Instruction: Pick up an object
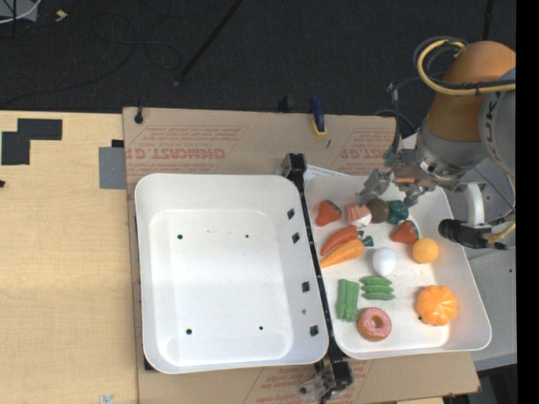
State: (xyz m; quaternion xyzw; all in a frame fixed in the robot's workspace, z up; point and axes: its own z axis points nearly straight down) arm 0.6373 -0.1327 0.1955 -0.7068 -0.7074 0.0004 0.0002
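The left bin (168, 225) lies bare and open; toy foods crowd the right bin (472, 310), leaving narrow gaps.

Grey arm (472, 116) reaches in from right, tool (393, 194) lowered, fingers spread.

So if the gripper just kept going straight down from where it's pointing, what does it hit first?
Most likely the dark brown item right under the gripper, lying between the strawberries in the right bin. Depth is hard to judge from this slanted view.
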